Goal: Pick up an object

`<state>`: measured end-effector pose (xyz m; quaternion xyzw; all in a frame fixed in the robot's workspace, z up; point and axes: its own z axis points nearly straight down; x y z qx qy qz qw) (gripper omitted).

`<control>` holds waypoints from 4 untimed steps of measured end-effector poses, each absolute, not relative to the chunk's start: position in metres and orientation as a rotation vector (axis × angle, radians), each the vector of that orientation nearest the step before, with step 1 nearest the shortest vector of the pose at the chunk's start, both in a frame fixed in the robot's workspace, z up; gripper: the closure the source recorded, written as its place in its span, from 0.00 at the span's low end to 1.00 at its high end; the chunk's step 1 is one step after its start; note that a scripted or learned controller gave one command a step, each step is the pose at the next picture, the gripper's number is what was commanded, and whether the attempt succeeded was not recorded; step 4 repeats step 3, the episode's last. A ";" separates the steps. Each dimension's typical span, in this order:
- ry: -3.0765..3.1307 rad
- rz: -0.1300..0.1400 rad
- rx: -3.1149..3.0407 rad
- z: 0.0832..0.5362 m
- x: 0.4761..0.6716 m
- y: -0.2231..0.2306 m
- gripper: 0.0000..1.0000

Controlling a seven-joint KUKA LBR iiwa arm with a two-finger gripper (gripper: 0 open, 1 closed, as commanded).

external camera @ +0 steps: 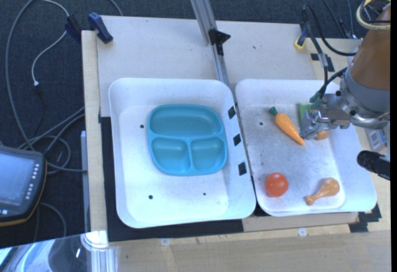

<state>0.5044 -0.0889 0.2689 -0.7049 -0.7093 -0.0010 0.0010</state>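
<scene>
Gripper [312, 123] hangs low in the right bin [353, 202], just beside the toy carrot [289, 126]; finger state impossible to tell. Approach step; next, close squarely on it.

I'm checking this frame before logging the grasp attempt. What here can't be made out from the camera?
- End effector: its fingertips blur together beside the carrot, so its state and any contact are unclear.
- A small orange thing under the end effector: mostly hidden by it, unidentifiable.
- Arm: cut off by the right edge.
- Right bin: far corner hidden under the arm.
</scene>
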 end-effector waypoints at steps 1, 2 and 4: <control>-2.226 -0.001 -2.212 0.263 0.512 -0.043 1.00; -2.226 0.000 -2.210 0.249 0.510 0.016 1.00; -2.225 0.002 -2.210 0.234 0.512 0.072 1.00</control>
